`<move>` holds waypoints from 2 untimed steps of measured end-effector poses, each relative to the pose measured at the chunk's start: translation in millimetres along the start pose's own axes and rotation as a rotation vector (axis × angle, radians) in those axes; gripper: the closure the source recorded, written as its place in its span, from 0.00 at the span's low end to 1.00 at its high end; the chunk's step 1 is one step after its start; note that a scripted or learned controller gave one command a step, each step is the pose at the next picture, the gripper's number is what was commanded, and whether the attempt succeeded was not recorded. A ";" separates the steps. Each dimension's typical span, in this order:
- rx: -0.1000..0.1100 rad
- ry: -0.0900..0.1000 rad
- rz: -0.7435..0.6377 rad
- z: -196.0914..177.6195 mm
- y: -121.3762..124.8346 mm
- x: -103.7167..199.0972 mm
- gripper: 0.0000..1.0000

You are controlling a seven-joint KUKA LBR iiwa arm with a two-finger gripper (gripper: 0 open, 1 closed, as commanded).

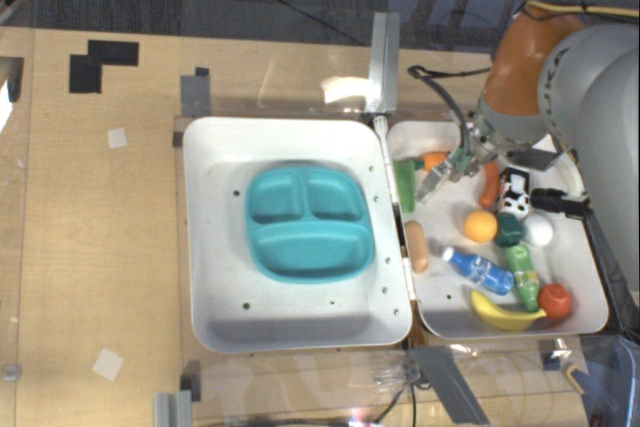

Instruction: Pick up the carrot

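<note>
From above, the desk (90, 245) carries two white bins side by side. The left bin (215, 315) holds a teal divided tray (308, 221). The right bin (590, 305) is crowded with toy food. The carrot (489, 182) lies in the upper middle of the right bin, its long axis running nearly up and down in the view with a slight tilt; which end is the tip cannot be made out. The tool (447, 171) hangs just to the carrot's left, its fingers slightly apart with nothing seen between them, not gripping the carrot. A small orange piece (433, 158) shows just beside the tool, and a green cylinder (404, 185) lies along the bin's left wall. Below the carrot sit an orange (481, 227), a blue bottle (480, 269), a banana (505, 314) and a tomato (555, 299). A sausage (417, 246) lies near the wall between the bins.
</note>
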State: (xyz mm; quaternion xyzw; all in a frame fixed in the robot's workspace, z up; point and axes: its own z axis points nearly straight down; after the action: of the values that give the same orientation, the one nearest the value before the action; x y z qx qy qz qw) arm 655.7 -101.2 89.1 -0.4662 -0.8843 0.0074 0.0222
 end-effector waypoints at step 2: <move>-0.052 -0.052 -0.069 -11.3 -66.1 30.2 1.00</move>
State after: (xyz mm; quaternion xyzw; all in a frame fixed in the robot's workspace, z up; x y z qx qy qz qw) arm 584.7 -113.7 103.6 -0.4354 -0.9002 -0.0041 -0.0125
